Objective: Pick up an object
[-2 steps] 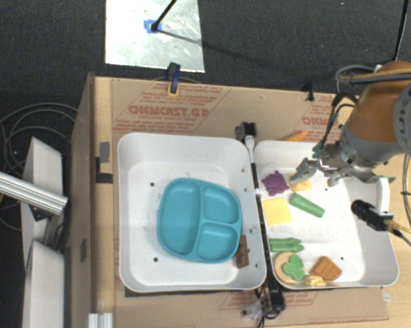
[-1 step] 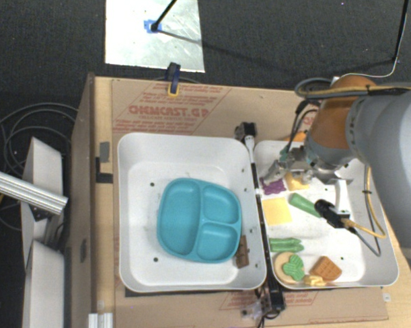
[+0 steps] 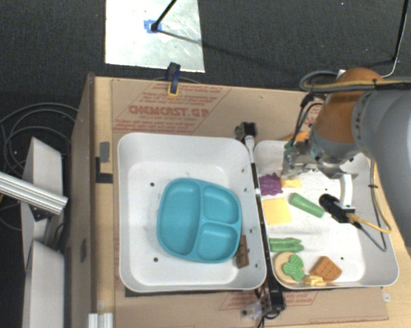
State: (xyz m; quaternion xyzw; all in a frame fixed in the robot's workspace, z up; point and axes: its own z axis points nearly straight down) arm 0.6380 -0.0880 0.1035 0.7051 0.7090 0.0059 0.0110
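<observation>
Cardboard covers the bench (image 3: 160,104) under my two white bins, and I see the gripper (image 3: 294,163) low at the right bin's (image 3: 377,267) far edge, its state unclear to me, near purple grapes (image 3: 271,184), a yellow block (image 3: 276,211) and a green pickle (image 3: 306,205).

Bulky grey arm (image 3: 389,122), orange band (image 3: 342,107), thin black cables (image 3: 309,79).
</observation>
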